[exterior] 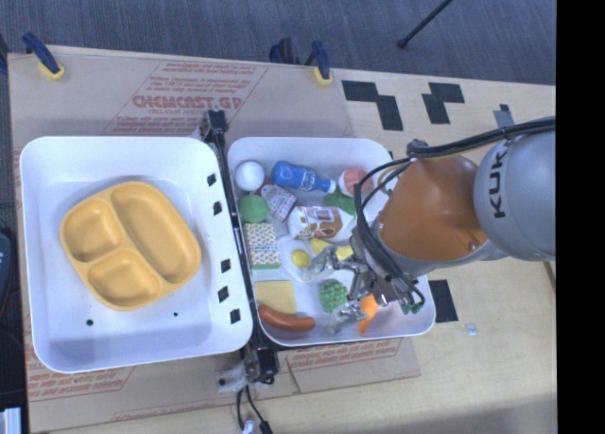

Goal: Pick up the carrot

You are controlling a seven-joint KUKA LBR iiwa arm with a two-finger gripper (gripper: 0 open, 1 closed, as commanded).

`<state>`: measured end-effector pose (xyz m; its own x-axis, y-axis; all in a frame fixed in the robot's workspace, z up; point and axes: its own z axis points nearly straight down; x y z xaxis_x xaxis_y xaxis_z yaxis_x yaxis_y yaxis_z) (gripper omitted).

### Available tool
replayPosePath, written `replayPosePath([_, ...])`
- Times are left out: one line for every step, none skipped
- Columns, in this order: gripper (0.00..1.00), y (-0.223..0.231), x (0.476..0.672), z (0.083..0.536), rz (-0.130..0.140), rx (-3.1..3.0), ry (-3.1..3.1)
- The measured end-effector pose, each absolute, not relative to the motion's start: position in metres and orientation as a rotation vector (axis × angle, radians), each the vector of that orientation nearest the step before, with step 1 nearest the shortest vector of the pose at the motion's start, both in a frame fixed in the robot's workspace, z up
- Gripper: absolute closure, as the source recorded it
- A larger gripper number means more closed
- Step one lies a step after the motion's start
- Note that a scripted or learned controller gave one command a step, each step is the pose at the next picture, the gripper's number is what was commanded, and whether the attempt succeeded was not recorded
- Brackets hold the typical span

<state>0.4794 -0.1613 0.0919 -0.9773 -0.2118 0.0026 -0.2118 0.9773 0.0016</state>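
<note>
Looking at the lower right of the frame, I see the gripper down in the right bin, with the small orange carrot right at its tip, beside the green vegetable piece. I cannot tell how wide the claw stands or whether it has the carrot (cables crowd that corner). I judge a slow, straight lift best, away from the sausage.

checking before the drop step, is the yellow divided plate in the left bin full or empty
Empty. All three compartments of the yellow plate show bare yellow surface. The toy food is piled in the right bin instead.
</note>
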Motion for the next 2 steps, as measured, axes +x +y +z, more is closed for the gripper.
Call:
replayPosePath([1.00, -0.161, 0.480, 0.102, -0.002, 0.335, -3.121])
replayPosePath([1.00, -0.203, 0.499, 0.228, 0.004, -0.012, -3.144])
